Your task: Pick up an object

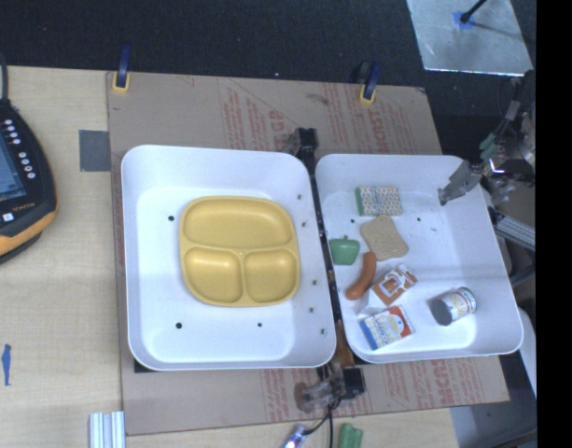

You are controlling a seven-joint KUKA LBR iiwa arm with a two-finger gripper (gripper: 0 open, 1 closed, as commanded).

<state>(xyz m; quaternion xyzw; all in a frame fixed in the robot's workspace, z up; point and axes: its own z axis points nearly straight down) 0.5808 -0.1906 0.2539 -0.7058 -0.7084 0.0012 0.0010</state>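
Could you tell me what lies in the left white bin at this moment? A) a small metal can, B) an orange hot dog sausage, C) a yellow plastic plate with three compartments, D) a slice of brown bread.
C: the yellow plastic plate with three compartments lies alone in the left white bin, while the can, sausage and bread all lie in the right white bin.

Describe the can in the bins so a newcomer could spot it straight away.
Look in the right white bin, the one crowded with small items. Near its front right corner lies a small metal can, tipped on its side. It is the only shiny cylinder there, set right of the flat printed packets.
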